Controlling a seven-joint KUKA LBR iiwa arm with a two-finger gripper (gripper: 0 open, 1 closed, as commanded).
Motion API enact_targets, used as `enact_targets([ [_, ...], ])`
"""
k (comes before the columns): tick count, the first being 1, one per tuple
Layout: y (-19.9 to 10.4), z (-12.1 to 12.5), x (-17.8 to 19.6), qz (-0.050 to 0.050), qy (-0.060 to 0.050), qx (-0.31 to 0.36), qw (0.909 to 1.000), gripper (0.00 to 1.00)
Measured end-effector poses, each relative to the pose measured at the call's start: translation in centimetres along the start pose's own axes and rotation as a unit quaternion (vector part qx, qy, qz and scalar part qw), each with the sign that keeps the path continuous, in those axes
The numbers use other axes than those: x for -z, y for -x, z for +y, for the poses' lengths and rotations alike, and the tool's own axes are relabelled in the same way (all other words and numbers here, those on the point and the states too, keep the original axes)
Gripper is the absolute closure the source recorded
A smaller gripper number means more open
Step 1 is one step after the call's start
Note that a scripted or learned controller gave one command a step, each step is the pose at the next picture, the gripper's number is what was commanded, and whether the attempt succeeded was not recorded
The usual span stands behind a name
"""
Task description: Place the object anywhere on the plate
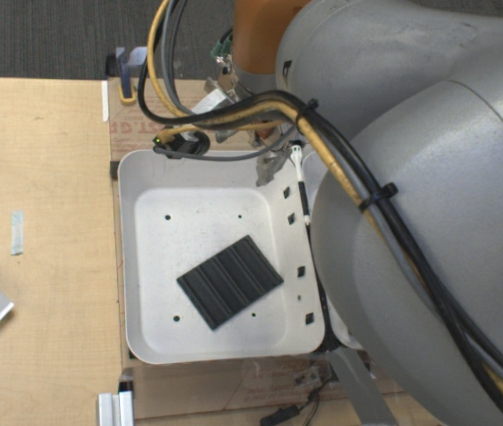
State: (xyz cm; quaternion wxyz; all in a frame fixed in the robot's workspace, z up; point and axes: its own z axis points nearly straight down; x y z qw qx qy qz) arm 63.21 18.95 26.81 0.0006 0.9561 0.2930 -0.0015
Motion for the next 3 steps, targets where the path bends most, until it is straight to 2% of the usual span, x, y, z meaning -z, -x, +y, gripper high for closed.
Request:
enact_targets([
  [1,0.1,0.4,0.9,-0.001,0.000,-0.004,1.0000,1.00],
  [2,2.7,4.2,6.3,-0.001,0.000,0.125,0.9921,1.00],
  [3,3.0,-2.6,4.9,-0.002,0.000,0.196,0.9806,1.00],
])
